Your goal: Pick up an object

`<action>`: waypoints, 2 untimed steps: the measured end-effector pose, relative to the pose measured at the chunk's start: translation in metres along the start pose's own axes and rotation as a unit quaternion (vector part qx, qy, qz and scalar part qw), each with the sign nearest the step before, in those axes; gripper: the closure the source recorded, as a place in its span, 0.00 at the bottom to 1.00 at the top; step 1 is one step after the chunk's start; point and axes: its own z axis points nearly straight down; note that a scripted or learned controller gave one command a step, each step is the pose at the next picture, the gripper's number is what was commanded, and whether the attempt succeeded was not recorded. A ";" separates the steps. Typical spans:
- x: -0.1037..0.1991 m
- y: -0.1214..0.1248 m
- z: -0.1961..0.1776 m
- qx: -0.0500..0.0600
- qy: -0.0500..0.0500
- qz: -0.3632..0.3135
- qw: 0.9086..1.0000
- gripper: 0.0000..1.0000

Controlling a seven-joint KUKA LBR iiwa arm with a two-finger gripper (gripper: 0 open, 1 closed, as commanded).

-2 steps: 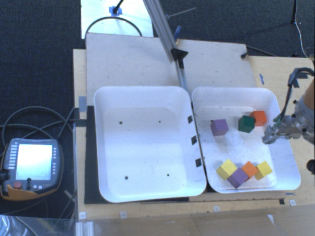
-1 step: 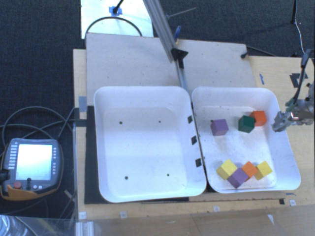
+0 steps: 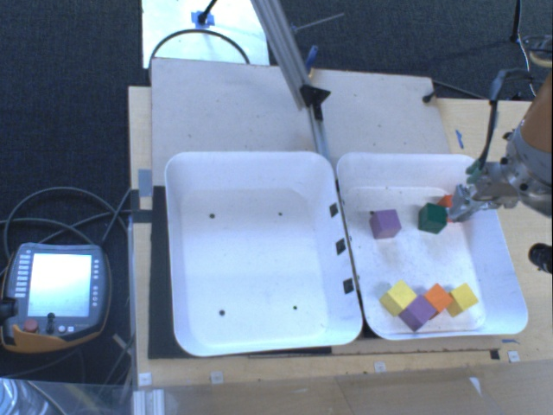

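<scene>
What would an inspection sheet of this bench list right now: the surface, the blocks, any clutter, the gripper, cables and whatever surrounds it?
Surface: two white bins side by side, the left bin and the right bin, on a wooden bench.
Job's things: in the right bin, a purple block, a green block with an orange block just behind it, and a near-edge cluster of yellow, purple, orange and yellow.
Clutter: nothing seen.
Gripper: gripper beside the green block; finger state unclear.
Cables: black cables on the floor at left.
Surroundings: handheld control screen, dark carpet.
</scene>
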 end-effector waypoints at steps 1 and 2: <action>0.052 0.013 -0.002 0.000 0.000 0.000 1.000 1.00; 0.094 0.020 0.008 0.001 0.000 0.001 1.000 1.00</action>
